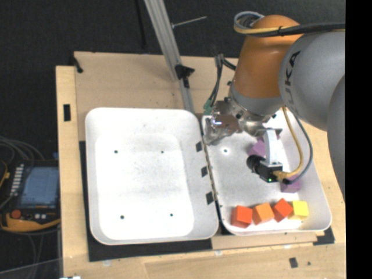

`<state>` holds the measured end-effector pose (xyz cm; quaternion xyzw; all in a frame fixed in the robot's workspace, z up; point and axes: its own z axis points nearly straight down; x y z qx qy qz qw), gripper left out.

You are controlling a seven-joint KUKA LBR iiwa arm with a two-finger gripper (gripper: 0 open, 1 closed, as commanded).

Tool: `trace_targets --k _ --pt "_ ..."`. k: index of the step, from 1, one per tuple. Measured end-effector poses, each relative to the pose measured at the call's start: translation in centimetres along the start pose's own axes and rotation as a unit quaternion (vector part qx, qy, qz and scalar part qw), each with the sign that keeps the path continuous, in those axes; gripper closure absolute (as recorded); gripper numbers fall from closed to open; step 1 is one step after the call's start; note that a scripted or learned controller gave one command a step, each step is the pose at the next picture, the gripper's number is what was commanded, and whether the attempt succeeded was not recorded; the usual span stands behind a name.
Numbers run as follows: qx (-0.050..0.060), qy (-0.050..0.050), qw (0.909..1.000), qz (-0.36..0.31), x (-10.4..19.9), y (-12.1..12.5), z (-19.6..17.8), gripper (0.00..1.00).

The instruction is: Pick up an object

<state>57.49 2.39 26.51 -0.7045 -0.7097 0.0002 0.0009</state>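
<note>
Your arm (290,57) comes in from the right and bends steeply down over the right bin (317,211), orange band up top, wrist aimed at that bin's far-left corner. The pincer (214,128) sits low there, right by the bin's left wall; can't tell if it's clenched or released. Along that bin's near edge you've got a row of blocks: red block (242,215), orange block (263,213), another red one (283,208), yellow block (300,208). Purple block (290,184) sits mid-bin under the arm.

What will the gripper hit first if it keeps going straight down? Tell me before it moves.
Most likely bare floor of the right bin, near its upper left corner. The gripper points down there, well apart from the row of blocks along the near edge. Depth is hard to judge from this slanted view.
</note>
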Motion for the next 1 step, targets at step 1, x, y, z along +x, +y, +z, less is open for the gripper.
trace_targets --k 1 --pt "0.0 0.0 1.0 0.0 4.83 -1.4 1.71 1.0"
